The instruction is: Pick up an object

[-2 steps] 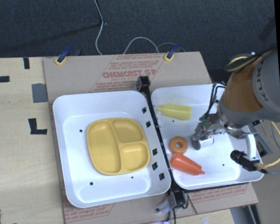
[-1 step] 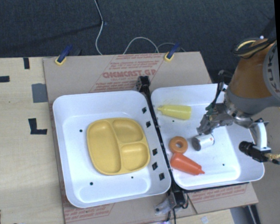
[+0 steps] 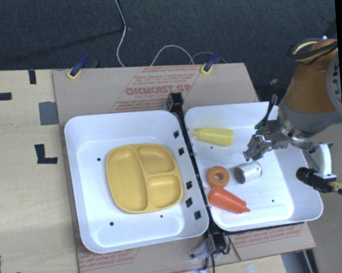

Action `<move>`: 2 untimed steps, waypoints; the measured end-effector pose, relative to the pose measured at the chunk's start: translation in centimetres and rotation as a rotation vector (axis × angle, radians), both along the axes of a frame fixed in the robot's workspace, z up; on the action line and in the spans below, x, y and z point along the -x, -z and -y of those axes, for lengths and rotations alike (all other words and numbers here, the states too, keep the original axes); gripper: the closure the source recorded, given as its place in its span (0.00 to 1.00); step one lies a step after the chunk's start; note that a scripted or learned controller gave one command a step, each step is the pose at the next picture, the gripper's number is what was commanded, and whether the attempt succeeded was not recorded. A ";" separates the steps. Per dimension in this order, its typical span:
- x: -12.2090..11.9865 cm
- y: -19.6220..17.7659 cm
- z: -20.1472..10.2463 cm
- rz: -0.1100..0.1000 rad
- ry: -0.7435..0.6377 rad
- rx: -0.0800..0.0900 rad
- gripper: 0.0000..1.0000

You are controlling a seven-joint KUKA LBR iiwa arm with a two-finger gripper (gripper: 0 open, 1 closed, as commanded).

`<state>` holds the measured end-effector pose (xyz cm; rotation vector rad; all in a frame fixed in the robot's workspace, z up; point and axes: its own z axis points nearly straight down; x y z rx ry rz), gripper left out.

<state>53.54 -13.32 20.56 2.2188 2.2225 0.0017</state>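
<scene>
The right bin (image 3: 294, 208) holds a yellow squeeze-bottle shape (image 3: 214, 136), an orange ring (image 3: 218, 176), a small silver-grey cylinder (image 3: 248, 171) and an orange carrot-like cone (image 3: 226, 200). My gripper (image 3: 255, 148) hangs over the right bin, just above and right of the silver cylinder, with the grey and orange arm behind it at the right. I see nothing between its fingers.
The left bin (image 3: 90, 227) holds a yellow divided plate (image 3: 143, 177). A black divider with clips (image 3: 187, 161) runs between the bins. Both bins rest on a cardboard sheet (image 3: 149, 84) held by yellow clamps. A white cable (image 3: 121, 31) lies behind.
</scene>
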 end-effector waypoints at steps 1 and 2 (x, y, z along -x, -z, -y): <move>-0.3 -1.3 -5.3 -0.001 -0.005 -0.002 1.00; -0.3 -2.1 -10.0 -0.002 -0.005 -0.002 1.00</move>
